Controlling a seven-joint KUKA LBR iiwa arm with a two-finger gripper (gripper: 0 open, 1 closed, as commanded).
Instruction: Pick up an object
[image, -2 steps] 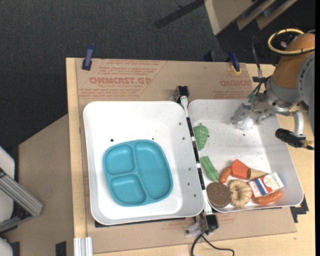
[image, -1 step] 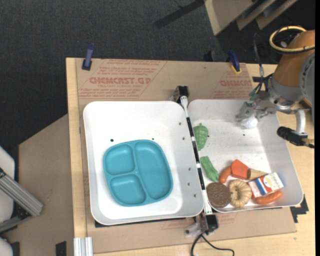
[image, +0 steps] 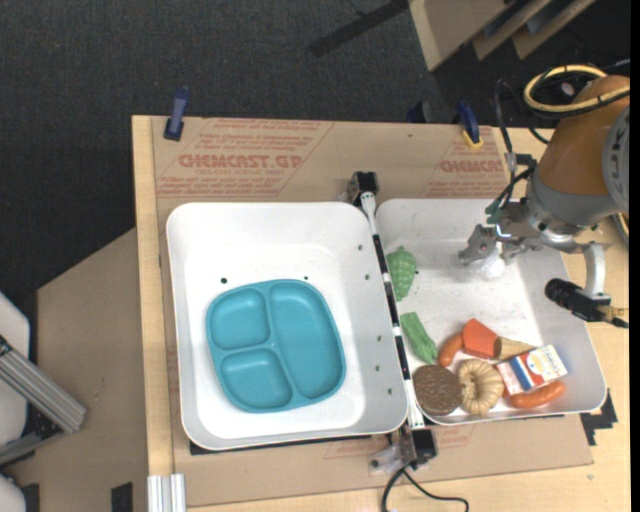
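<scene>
Dark carpet surrounds a bench faced with brown printed board, on which two shallow white bins sit side by side. Left bin carries a teal divided tray. Right bin carries the pickable items, clustered at its near end: a green leafy piece against the left wall, a green pod nearer, an orange wedge, a brown round disc, a tan ring, a red-and-white carton, and an orange sausage-like piece.

My gripper sits low over the far part of the right bin, above bare white floor. Whether it is spread or pressed together I cannot tell at this size; a pale patch lies at its tip, and I cannot say whether that is an object or glare. Nothing is visibly held.

Judgement: the step in hand is the approach to a grasp. The nearest candidate, the green leafy piece, lies to the left of my gripper and slightly nearer, apart from it; the main cluster lies well nearer. To do this well, I should pick an isolated item, since the cluster items touch and a descent there risks pushing neighbours. The leafy piece hugs the wall, so I should align the closing direction along the wall.
</scene>
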